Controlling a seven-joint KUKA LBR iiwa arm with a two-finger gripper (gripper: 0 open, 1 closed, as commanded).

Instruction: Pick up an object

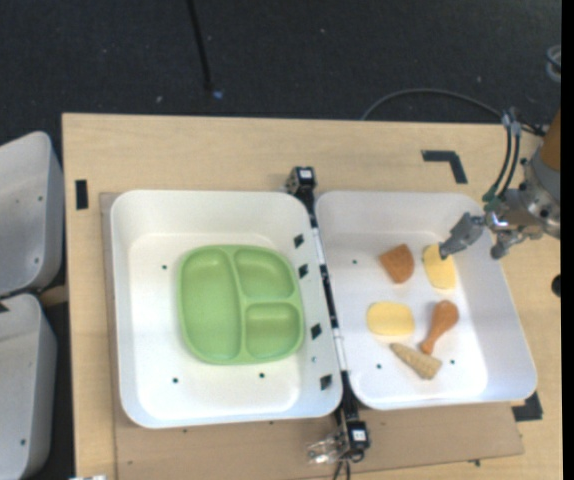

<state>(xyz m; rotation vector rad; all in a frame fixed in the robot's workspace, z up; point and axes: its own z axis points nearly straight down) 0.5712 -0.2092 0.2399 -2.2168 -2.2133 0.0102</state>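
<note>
Here the gripper (475, 235) hangs over the right bin (507, 368) with fingers spread (nothing between them). Just below its nearer fingertip lies a yellow food piece (441, 269); beyond that, an orange-brown chunk (398, 263), and farther below, a toy drumstick (439, 325).

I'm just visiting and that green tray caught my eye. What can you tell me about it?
The light green, plastic-looking divided tray lies flat in the left shallow white bin, roughly centred, turned slightly askew. It is a rounded rectangle with three compartments: one long one on its left side and two smaller ones on its right. Nothing lies in it, and only the bin floor touches it.
</note>
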